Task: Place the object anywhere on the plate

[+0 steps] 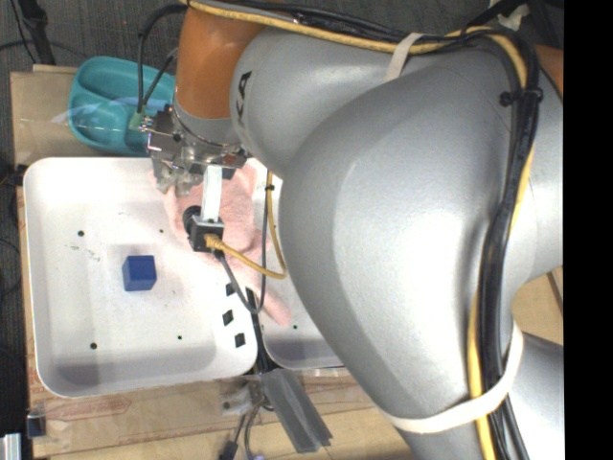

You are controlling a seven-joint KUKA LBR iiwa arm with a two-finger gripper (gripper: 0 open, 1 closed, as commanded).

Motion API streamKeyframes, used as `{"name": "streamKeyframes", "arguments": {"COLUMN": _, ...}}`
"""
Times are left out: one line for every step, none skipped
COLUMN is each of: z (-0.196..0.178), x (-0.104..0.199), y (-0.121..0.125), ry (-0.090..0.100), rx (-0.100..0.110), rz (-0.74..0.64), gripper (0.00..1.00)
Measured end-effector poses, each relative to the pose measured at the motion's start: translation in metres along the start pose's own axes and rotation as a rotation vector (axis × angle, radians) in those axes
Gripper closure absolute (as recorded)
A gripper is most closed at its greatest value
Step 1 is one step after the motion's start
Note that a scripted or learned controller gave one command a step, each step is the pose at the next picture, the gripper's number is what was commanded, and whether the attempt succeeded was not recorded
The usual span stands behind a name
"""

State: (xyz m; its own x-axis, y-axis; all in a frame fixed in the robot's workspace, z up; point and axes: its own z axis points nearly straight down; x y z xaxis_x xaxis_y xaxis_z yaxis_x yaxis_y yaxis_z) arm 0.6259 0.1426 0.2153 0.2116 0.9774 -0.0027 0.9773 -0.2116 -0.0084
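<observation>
Camera view from above: the cube [140, 272], blue and small, is seen resting on the floor of the left bin [57, 353], toward its left half, with bare white floor all around it. It is touched by nothing. The plate [245, 220], pink, is seen to the cube's right, well apart from it, near the left bin's right side; most of it is covered by the arm [402, 199], so its outline cannot be made out. The gripper [178, 174] is held over the plate's upper left edge, below the orange band [206, 56], and well apart from the cube. How wide it stands cannot be told, and nothing is seen held in it. A teal object [103, 102] is seen beyond the bin's far edge, at upper left.
</observation>
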Motion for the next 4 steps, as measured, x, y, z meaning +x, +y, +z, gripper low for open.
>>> {"name": "streamKeyframes", "arguments": {"z": 0.042, "x": 0.053, "y": -0.052, "ry": 0.000, "rx": -0.002, "rz": -0.111, "gripper": 1.00}}
{"name": "streamKeyframes", "arguments": {"z": 0.050, "x": 0.051, "y": -0.010, "ry": 0.000, "rx": -0.005, "rz": -0.240, "gripper": 1.00}}
{"name": "streamKeyframes", "arguments": {"z": 0.045, "x": 0.063, "y": 0.001, "ry": 0.000, "rx": -0.008, "rz": -0.425, "gripper": 1.00}}
{"name": "streamKeyframes", "arguments": {"z": 0.064, "x": 0.052, "y": -0.010, "ry": -0.002, "rx": -0.004, "rz": -0.759, "gripper": 1.00}}
